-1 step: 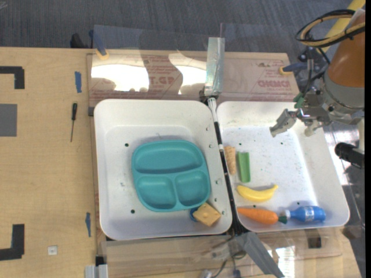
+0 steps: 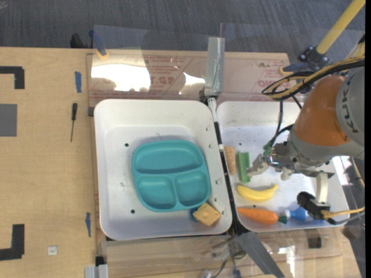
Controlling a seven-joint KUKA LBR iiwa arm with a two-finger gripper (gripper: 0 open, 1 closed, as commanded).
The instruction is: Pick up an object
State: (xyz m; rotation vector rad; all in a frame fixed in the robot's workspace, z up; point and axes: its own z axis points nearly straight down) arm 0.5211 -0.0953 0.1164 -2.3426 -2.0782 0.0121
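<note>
We see the end effector (image 2: 259,165) low over the right bin (image 2: 255,117), metal fingers pointing toward the divider; they stand slightly apart w/ nothing between them. The grey arm (image 2: 324,149) w/ its glossy orange band sits right behind it.

Just beside the fingertips, on the divider side, lies a flat green rectangular piece (image 2: 243,166), matte plastic by the look. Next past it, touching or nearly so, a tan cylindrical piece (image 2: 231,158), rough like bread or cork, can't tell which. Just below the end effector in view lies a smooth yellow banana (image 2: 257,193), curved, prob. plastic. Further below, near the bin's front wall, an orange carrot (image 2: 258,215), tapered, w/ a blue-and-white item (image 2: 296,215) at its thick end; its shape is unclear.

Well apart, across the divider, the left bin (image 2: 110,126) is a shallow white tray w/ rounded corners. In it sits a teal plate (image 2: 170,174), smooth plastic, 3 compartments, rounded-square outline. At the plate's corner nearest the end effector rests a tan cube (image 2: 206,215), porous like a sponge or a bread chunk.

Both bins sit on a light wood-grain desk (image 2: 40,172).
</note>
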